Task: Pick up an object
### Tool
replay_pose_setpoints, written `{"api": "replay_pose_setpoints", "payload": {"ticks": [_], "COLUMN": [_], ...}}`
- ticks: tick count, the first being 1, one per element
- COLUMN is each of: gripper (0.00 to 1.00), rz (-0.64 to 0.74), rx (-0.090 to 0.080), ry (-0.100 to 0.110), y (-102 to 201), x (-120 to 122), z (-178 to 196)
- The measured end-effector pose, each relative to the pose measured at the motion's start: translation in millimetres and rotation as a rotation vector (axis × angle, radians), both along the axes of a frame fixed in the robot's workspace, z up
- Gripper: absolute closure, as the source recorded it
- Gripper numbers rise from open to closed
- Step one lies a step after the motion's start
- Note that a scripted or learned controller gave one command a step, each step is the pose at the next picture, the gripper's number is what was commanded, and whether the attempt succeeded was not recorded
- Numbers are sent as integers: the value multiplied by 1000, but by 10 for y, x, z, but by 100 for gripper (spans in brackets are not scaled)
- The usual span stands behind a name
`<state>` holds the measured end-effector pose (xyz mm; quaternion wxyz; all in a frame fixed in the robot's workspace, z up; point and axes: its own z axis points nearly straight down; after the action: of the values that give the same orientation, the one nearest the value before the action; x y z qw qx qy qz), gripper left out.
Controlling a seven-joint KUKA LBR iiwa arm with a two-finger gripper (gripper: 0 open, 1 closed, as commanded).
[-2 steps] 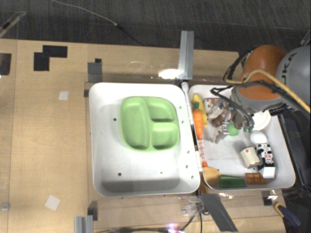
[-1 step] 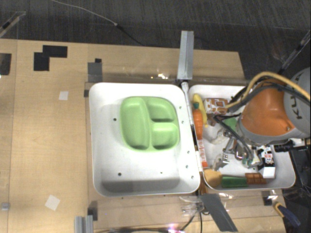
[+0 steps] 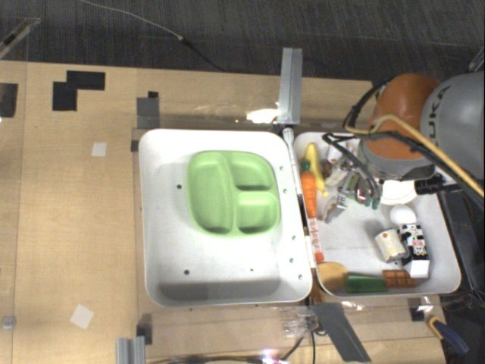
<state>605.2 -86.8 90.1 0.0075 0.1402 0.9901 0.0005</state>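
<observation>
My gripper (image 3: 339, 193) hangs low in the right bin (image 3: 449, 275), in its upper left part, reaching in from the arm's orange band (image 3: 400, 97). It sits just right of an orange carrot (image 3: 308, 189) and a yellow banana-shaped piece (image 3: 312, 162). Nothing visibly rides in it. Other small things lie in the same bin: a white cylinder with a brown label (image 3: 389, 243), a white ball (image 3: 403, 217), a black-and-white toy (image 3: 414, 243), a brown block (image 3: 397, 279), a green stick (image 3: 367, 283) and a tan round piece (image 3: 331, 272).
The left bin (image 3: 163, 264) holds a green divided plate (image 3: 233, 192). A red strip (image 3: 313, 237) lies along the right bin's left wall. A metal post (image 3: 290, 89) stands behind the seam between the bins. Cables (image 3: 356, 146) loop over the wrist.
</observation>
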Motion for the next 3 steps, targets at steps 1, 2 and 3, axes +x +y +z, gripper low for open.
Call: {"api": "replay_pose_setpoints", "payload": {"ticks": [1, 2, 3], "gripper": [0, 0, 0], "rz": [-111, 21, 194], "rx": [2, -4, -4], "ry": [-4, -9, -3], "y": [-133, -15, -59], "x": [-590, -665, -162], "z": [13, 15, 5]}}
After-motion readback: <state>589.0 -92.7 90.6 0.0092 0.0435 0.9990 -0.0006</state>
